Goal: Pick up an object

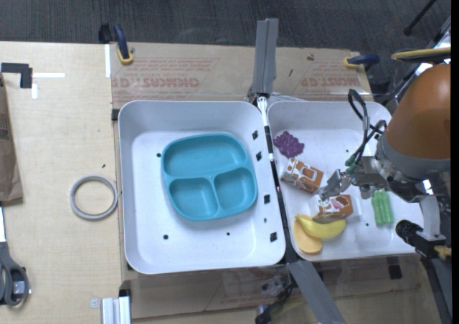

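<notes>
Camera view: your gripper [336,185] hangs low in the right bin [326,116], between two cartons [303,175] and just above the nearer one; its opening cannot be told. Approach step (nothing visibly held). Next, settle squarely over one item. Count: two cartons, one banana [320,227], one grape bunch [288,143], one green piece [382,208], one tray [209,176].

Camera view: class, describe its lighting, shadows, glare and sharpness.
Camera view: even, diffuse light; soft, faint shadows inside the two shallow white bins; no harsh glare, only a mild sheen on the turquoise three-compartment plastic tray; tray and yellow toy banana look sharp; the grey arm's orange band, nearest the lens, looks slightly soft.
</notes>
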You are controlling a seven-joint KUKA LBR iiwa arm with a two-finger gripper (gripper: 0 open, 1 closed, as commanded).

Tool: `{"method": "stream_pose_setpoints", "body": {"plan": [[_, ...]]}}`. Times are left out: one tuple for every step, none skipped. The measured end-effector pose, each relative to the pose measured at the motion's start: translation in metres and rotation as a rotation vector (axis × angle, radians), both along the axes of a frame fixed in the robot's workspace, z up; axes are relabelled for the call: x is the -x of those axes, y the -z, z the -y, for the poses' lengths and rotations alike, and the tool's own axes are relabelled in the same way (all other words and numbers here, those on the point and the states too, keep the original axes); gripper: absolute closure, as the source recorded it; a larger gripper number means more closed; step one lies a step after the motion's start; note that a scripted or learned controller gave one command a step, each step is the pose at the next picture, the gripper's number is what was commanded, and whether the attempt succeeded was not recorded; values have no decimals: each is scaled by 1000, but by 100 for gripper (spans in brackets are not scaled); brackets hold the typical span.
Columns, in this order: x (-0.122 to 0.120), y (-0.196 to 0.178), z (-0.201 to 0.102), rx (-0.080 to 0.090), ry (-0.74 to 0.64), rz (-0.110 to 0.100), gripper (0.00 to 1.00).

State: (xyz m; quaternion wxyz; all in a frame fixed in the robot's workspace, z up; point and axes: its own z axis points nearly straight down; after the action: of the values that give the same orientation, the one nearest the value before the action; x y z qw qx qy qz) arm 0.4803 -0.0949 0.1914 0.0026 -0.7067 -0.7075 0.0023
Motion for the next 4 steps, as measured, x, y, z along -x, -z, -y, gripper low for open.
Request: {"method": "stream_pose_setpoints", "body": {"plan": [[-17, 3, -22, 1, 140, 1, 0], [-34, 80, 5, 0, -72, 3, 0], [3, 102, 16, -2, -180, 3, 0], [-88, 102, 3, -1, -298, 4, 0]]}}
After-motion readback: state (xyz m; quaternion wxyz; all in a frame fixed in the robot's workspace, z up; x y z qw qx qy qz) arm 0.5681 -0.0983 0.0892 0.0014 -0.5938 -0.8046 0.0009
